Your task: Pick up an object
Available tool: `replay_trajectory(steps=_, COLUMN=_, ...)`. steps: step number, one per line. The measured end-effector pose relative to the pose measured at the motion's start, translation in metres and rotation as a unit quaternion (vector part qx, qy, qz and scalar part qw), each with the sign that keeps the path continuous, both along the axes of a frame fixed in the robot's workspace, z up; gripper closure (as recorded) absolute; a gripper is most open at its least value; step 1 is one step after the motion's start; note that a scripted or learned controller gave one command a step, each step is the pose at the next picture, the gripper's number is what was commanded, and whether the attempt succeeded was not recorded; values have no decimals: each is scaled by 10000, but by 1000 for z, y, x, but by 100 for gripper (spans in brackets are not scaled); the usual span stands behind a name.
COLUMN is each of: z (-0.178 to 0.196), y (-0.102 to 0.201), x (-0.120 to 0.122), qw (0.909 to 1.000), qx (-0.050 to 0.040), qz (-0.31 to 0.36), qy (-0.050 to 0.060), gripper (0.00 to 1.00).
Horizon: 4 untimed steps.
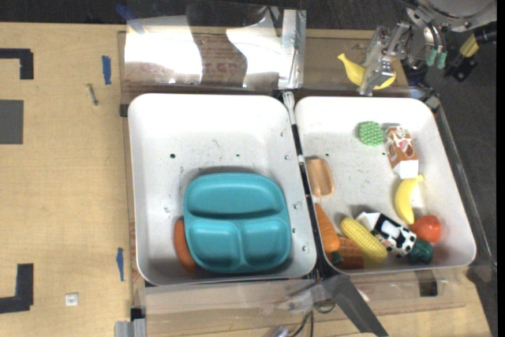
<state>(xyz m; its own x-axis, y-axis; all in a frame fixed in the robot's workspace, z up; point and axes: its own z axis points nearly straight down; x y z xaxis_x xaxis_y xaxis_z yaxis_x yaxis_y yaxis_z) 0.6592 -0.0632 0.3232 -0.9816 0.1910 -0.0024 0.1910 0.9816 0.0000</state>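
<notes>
small yellow curved plastic banana-like toy (353,67) | between fingers of tool (377,75), held | position: above table, beyond right white bin's far rim (359,98) | long axis slanted.

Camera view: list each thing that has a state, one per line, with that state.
gripper: raised above the right bin's far rim, shut on yellow banana
yellow banana: lifted, between the fingers
teal tray: lying flat in left bin
corn cob: lying in right bin

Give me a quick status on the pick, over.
Hand raised behind the right bin, shut on a yellow banana. Other toys remain in that bin. Nothing blocking.
</notes>
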Motion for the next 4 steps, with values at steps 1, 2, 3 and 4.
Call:
replay_trajectory(steps=1, z=-46, y=-13, x=-26, qw=9962, qx=3, qz=866, qy=6, gripper=100)
replay_trajectory(steps=2, z=-143, y=30, x=-7, qw=9920, qx=21, qz=1261, qy=48, gripper=100)
replay_trajectory(steps=3, z=-57, y=-15, x=10, qw=9908, qx=-19, qz=1354, qy=-63, gripper=100)
replay_trajectory(steps=4, z=-40, y=12, x=9, qw=9842, qx=-7, qz=1769, qy=-50, gripper=100)
